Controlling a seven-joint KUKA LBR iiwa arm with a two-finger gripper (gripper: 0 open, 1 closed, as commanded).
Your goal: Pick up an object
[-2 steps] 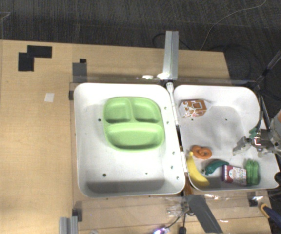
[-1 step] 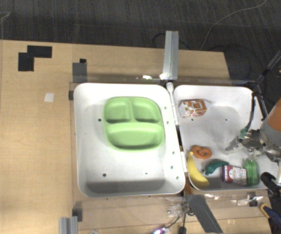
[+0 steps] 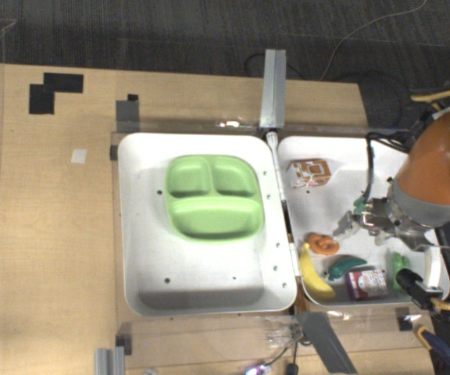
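Objects for picking lie in the right bin [image 3: 342, 148]; nothing looks lifted yet, so the whole pick remains. Going left to right: a green divided plate [image 3: 212, 196] fills the left bin [image 3: 143, 248]. At the right bin's 11 o'clock sits a printed packet [image 3: 311, 173]; toward 6 o'clock cluster a banana [image 3: 314, 273], an orange piece [image 3: 323, 244] and a dark bottle [image 3: 365, 282]. At 3 o'clock the claw [image 3: 358, 223] hovers, spread partway, gripping nothing.

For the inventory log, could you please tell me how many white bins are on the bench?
2: the left shallow white bin holds a green plate; the right one holds small items.
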